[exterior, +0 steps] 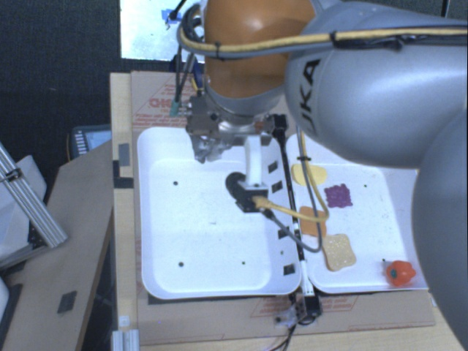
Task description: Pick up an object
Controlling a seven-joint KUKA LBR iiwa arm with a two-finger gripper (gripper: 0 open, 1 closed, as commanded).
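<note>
Gripper (208, 149) hangs over left bin (197, 240), close to its 12 o'clock rim. Claw state: cannot tell, the wrist blocks the view from above.

5 objects lie in right bin (373, 221):
- yellow piece (311, 174) at the 11 o'clock corner
- purple cluster (338, 194) near it, at its 4 o'clock
- orange piece (311, 225) at the 9 o'clock wall
- tan slice (338, 251) just beside the orange piece, at its 4 o'clock
- red-orange fruit (400, 271) at the 5 o'clock corner, well apart from the rest
</note>
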